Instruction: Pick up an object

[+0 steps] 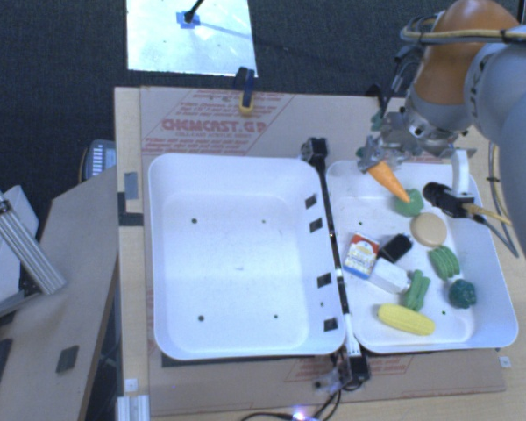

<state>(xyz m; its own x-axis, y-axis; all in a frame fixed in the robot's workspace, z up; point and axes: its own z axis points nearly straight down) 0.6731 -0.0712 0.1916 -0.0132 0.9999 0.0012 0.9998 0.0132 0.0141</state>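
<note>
My gripper (374, 158) hangs over the far left corner of the right bin (500, 318). An orange carrot (387, 179) slants down to the right from just under it, its upper end touching the gripper and its lower end meeting a green piece (410, 205). The view does not tell me whether the carrot is gripped or lying on the bin floor. Further forward in the same bin lie a beige round piece (429, 230), a red and white carton (361, 255), a black block (395, 247), a white block (389, 276), green vegetables (444, 261) and a yellow corn cob (406, 320).
The left bin (171, 182) stands beside the right one, with a black divider strip (329, 235) between them. A dark green broccoli piece (462, 295) sits near the right bin's right wall. A shiny plate (191, 24) lies behind the bench.
</note>
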